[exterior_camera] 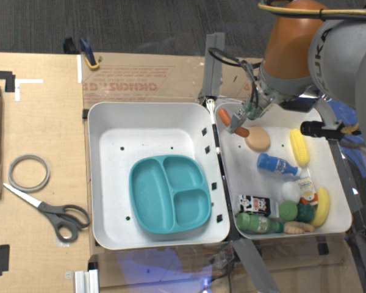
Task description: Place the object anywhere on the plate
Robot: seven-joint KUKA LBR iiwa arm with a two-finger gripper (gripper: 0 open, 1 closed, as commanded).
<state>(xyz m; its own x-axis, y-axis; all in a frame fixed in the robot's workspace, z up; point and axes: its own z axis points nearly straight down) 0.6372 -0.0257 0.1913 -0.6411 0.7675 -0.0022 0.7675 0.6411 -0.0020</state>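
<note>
Gripper (238,122) in right bin corner, touching orange-red item (242,132)

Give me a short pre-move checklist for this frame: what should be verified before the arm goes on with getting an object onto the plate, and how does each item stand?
1. Plate lies flat in the left bin, compartments bare: ok.
2. Gripper is over the right bin's far-left corner, near the orange carrot-like piece and tan round object: ok.
3. An object is held between the fingers: cannot tell.
4. Path across the divider toward the plate looks free: ok.
5. Scissors and tape roll lie outside the bins: ok.
</note>
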